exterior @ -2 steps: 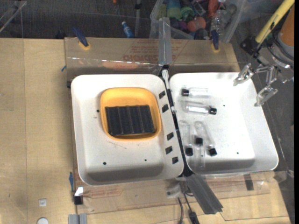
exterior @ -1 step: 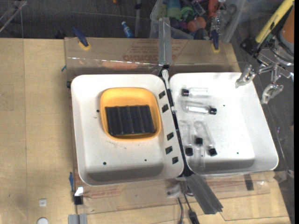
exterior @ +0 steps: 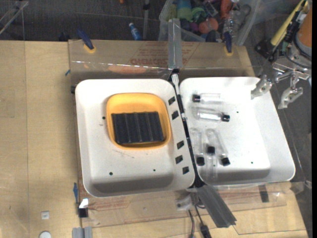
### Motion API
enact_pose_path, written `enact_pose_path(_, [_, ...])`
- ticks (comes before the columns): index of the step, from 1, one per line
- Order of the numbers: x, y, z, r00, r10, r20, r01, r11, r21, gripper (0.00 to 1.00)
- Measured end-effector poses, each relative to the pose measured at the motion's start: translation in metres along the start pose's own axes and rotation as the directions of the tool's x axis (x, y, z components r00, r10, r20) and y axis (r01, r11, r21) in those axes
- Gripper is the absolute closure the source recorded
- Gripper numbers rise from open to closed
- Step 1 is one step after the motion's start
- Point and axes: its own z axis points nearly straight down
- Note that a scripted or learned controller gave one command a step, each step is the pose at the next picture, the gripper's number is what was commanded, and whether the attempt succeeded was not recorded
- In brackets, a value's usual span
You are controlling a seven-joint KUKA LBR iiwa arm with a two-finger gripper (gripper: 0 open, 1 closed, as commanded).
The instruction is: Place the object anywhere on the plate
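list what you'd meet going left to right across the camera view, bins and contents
left bin → orange plate with the dark ridged insert on it → divider between the bins → clear vials with black caps in the right bin → gripper

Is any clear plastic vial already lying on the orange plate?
No, the four clear plastic vials with black caps all lie in the right white bin, apart from the orange plate.

Light wooden bench top [exterior: 34,133]. Dark carpeted floor [exterior: 74,9] beyond far edge. Clear storage tub [exterior: 213,6] of bright plastic toys behind, upper right. Blue clamps [exterior: 87,41] on bench's back edge.
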Motion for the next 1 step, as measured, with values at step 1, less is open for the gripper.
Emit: enact_pose_path(1, [-0.0001,0.0003,0.0022,0.948,-0.319,0.001,0.319,0.948,-0.002,0.00])
